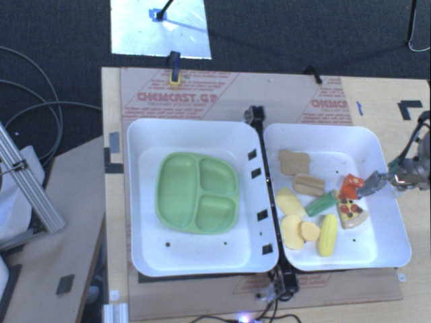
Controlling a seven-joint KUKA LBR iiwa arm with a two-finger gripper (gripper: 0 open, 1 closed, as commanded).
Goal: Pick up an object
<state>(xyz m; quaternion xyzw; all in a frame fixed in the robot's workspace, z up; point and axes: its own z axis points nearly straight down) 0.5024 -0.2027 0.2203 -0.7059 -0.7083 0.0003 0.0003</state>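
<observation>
Toy food lies loose in the right shallow white plastic bin (377, 143), a scatter with gaps between pieces, which suits picking one at a time; the left white bin (145, 140) holds a pale green three-compartment plastic tray (197, 192) lying flat at its middle, likely a drop-off place. The tool (372, 183) reaches in over the right rim, its grey tip low and just beside a small red-orange toy piece (350, 184); whether its fingers are apart or together I cannot tell, and nothing is seen between them. The red-orange piece sits right of centre in the right bin, touching the top of a triangular toy pizza slice (351, 212); too small to read a long axis. Near it, a green toy pod (321, 203) lies slantwise, and a yellow toy corn cob (328, 233) lies nearly upright in the view, both on the bin floor above the bench (222, 93)
</observation>
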